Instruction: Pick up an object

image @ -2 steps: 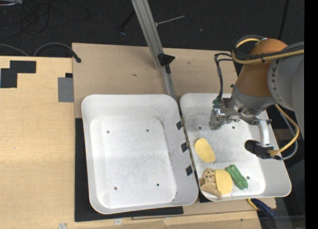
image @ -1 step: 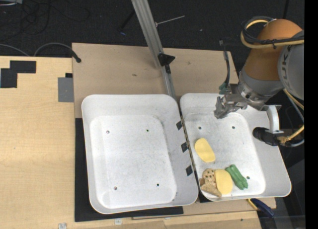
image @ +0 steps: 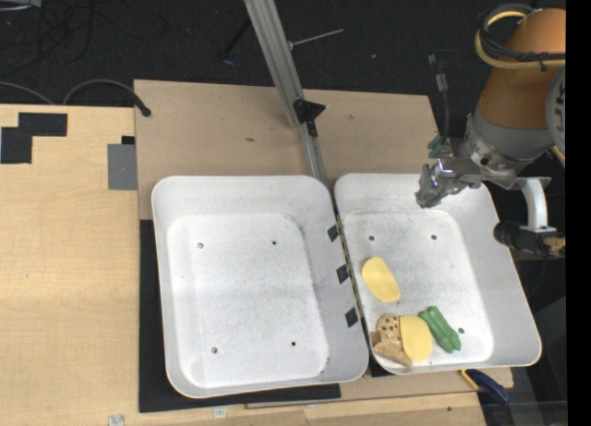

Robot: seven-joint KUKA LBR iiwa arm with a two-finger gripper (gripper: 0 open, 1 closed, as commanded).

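The right bin (image: 480, 258) holds a yellow oval object (image: 379, 279) near its left wall. At its front lie a second yellow piece (image: 416, 338), a tan spotted object (image: 389, 336) and a green object (image: 440, 328), packed close together. My gripper (image: 430, 192) hangs over the bin's back edge, well behind and to the right of those objects. Nothing shows between its tips.
The left bin (image: 175, 276) sits beside the right one, joined by black clips (image: 341, 273). A slanted metal rail (image: 282, 64) rises behind the bins. A light wooden table (image: 55, 258) lies to the left. The arm's orange wrist (image: 526, 73) stands at the right.
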